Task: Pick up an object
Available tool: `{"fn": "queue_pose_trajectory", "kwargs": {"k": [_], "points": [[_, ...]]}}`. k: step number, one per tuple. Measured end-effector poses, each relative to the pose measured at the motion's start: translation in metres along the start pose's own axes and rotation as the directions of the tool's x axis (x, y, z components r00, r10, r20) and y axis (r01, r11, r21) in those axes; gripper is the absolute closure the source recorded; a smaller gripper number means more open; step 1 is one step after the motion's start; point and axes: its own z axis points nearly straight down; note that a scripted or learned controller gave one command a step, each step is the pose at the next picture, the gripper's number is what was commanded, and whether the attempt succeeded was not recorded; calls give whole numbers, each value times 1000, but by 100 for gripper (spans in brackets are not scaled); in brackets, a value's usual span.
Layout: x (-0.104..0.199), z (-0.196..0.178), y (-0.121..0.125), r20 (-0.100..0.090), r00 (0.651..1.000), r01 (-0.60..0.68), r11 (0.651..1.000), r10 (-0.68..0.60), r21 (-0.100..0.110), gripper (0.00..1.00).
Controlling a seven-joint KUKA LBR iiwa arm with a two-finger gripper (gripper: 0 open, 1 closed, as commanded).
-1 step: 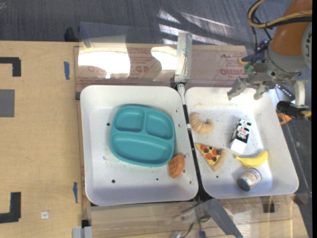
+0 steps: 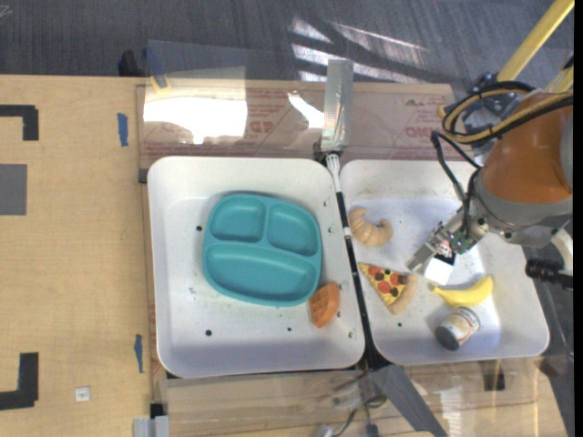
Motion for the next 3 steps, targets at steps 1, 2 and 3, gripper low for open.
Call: {"fn": "queue_pose_trajectory", "kwargs": {"k": [1, 2, 3], "points": [[-20, 20, 41, 16, 994, -104, 994, 104, -26, 0], [-33, 13, 93, -5, 907, -421, 907, 422, 11, 0], [-41, 33, 83, -3, 982, -189, 982, 189, -2, 0]]}}
